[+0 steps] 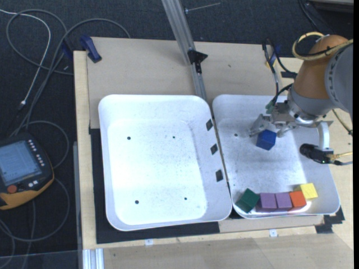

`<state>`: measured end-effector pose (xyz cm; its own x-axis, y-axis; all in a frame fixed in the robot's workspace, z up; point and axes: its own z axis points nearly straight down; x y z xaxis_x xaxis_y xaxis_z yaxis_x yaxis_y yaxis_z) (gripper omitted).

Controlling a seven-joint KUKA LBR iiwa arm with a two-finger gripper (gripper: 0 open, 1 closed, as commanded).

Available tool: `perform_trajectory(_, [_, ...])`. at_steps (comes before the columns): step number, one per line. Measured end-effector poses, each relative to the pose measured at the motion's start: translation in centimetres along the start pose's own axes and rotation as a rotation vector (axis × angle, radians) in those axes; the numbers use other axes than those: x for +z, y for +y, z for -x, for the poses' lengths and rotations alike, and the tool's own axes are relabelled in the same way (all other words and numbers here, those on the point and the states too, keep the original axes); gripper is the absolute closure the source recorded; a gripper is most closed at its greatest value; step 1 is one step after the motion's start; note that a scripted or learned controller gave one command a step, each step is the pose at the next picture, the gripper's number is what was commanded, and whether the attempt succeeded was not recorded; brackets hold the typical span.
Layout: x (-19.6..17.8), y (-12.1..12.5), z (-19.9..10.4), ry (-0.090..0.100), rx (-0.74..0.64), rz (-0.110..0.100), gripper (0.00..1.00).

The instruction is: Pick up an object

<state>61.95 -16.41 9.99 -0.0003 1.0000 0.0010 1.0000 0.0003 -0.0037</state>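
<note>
A blue cube (266,140) shows in the upper middle of the right bin (238,108), slightly tilted. My gripper (270,131) comes in from the right, just above the cube, and its grey fingers (258,125) close around the cube's top. The grey wrist and the orange band (314,72) rise behind it to the upper right. Along the right bin's front edge lies a row of blocks: a green cube (247,199), two purple blocks (276,200), an orange block (297,199) and a yellow cube (308,191).
The left bin (112,111) lies beside the right one, their rims meeting at the centre. A slanted aluminium post (178,21) runs down to the bins' shared back corner. A teach pendant (19,170) and cables lie off the bench at left.
</note>
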Motion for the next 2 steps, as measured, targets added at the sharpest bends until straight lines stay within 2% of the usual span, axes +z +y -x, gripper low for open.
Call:
perform_trajectory(1, [-1.1, 0.1, 0.0, -0.001, -0.002, 0.003, 1.0])
perform_trajectory(2, [0.1, 0.3, 3.0, -0.003, 0.002, 0.005, 1.0])
